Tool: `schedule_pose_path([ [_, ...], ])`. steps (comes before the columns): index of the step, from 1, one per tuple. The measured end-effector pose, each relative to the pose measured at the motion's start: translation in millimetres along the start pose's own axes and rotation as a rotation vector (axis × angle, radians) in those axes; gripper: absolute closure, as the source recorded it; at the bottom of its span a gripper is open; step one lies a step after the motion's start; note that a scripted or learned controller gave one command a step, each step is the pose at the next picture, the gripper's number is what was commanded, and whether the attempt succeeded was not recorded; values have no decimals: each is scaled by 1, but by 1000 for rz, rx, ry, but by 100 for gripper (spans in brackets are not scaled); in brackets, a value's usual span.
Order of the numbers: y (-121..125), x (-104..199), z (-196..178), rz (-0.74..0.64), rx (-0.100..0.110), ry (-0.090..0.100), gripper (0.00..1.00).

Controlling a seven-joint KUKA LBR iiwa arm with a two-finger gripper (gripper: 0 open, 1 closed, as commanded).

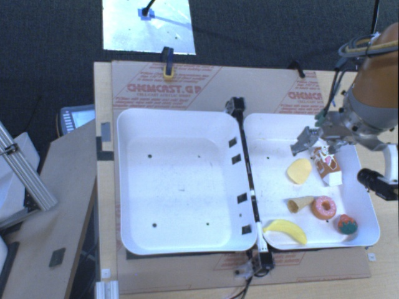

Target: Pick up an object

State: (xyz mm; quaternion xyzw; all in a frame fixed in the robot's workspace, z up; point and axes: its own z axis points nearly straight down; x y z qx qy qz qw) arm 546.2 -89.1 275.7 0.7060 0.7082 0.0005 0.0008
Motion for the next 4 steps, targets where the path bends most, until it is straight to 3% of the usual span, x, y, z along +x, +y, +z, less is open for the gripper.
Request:
schedule_pose_path([
  [1,91,-42,6,1,-7,-3,0],
  [2,120,-30,201,-4,8,2,0],
  [3,126,27,51,-8,-15,1,0],
  [4,124,23,49,-4,-5,0,100],
])
